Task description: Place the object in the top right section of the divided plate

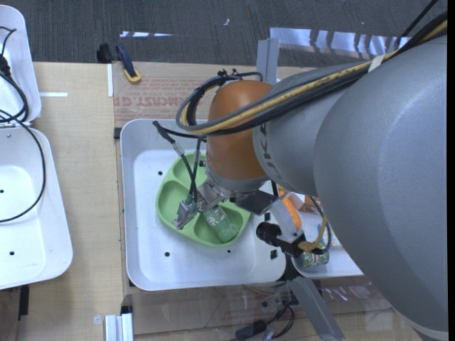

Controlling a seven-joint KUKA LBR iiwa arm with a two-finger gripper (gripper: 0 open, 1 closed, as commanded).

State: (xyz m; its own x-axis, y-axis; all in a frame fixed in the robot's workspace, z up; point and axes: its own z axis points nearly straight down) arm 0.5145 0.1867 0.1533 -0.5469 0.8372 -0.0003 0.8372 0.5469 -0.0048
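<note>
The grey arm (370, 155) with its orange band (234, 130) reaches down over the green divided plate (170, 190), which lies in the white bin (142, 261), and the gripper (202, 215) hangs just above the plate's sections. Whether the pincer is apart or together cannot be told, and the object itself cannot be made out. On the cardboard (156, 101) behind the bin, reddish mirrored lettering shows, too faint to read.

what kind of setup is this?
Likely a robotics lab test bench, not a kitchen: a grey arm with bundled cables reaches over a shallow white bin holding a green divided plate, on a taped cardboard-covered bench.
</note>
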